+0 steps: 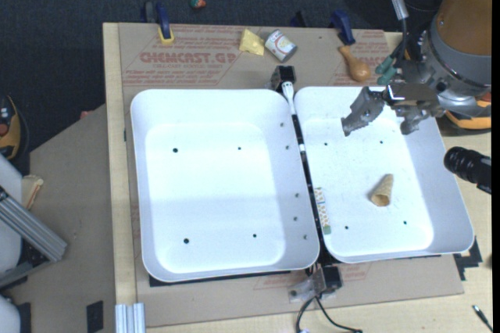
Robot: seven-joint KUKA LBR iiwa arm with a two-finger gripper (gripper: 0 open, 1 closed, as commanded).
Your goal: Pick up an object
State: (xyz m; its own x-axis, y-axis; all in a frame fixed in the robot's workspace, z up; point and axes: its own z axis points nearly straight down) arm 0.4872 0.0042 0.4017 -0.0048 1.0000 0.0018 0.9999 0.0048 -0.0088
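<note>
A small tan cone-shaped object lies in the right bin, toward its lower middle. My gripper hangs over the upper part of that bin, above and a little right of the cone in the view. Its two fingers are spread wide apart, one at the left and one at the right, with nothing between them. The gripper is open and clear of the cone.
The left bin sits beside the right one. On the bench behind the bins lie a yellow wedge, a small white-and-grey box and a tan pear-shaped piece. Blue clamps hold the board's far edge.
</note>
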